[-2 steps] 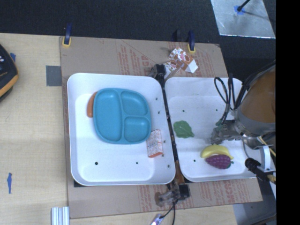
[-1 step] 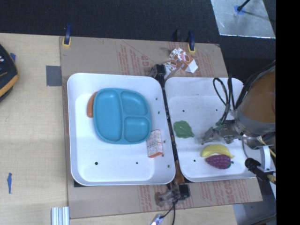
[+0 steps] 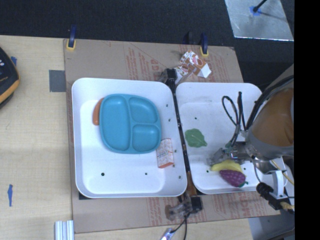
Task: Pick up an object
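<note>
The surface (image 3: 35, 149) carries two white bins side by side. The left bin (image 3: 90, 179) holds a blue divided plate (image 3: 130, 123), an orange item (image 3: 95, 113) tucked under its left edge, and a small packet (image 3: 165, 153). In the right bin (image 3: 210, 109), a green leaf (image 3: 195, 137) lies mid-frame; a yellow banana (image 3: 225, 166) and purple grapes (image 3: 232, 177) touch at lower right. Just above the banana sits the gripper (image 3: 227, 153), whether released or clenched I cannot tell.
</note>
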You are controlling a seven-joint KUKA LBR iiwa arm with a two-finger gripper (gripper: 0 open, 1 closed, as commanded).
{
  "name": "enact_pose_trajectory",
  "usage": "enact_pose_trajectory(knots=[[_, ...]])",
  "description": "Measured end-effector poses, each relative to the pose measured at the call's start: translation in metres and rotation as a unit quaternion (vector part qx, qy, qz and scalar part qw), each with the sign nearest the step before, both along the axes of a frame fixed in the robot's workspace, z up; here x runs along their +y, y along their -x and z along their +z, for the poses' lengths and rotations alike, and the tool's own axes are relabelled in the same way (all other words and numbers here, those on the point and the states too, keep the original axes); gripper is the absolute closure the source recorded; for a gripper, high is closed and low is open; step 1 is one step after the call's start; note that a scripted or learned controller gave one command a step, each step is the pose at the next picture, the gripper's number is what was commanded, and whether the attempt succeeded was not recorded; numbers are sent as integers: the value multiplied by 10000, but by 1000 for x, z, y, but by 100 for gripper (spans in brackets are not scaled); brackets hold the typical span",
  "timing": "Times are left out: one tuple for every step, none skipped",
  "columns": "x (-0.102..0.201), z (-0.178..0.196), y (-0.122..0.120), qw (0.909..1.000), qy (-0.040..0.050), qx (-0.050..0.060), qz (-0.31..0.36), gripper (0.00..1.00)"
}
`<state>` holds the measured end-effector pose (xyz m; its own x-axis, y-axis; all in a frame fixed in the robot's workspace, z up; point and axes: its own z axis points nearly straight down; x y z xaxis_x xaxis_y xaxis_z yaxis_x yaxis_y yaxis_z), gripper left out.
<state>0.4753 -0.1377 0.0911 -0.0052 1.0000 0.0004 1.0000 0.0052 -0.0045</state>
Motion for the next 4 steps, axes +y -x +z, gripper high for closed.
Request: enact_pose_trajectory(knots=[[-1, 10, 0, 10000, 6, 4, 18, 100], [-54, 80, -3, 10000, 4, -13, -12, 100], [-73, 115, -17, 10000, 2, -11, -5, 100], [-11, 107, -16, 10000, 0, -2, 2, 100]])
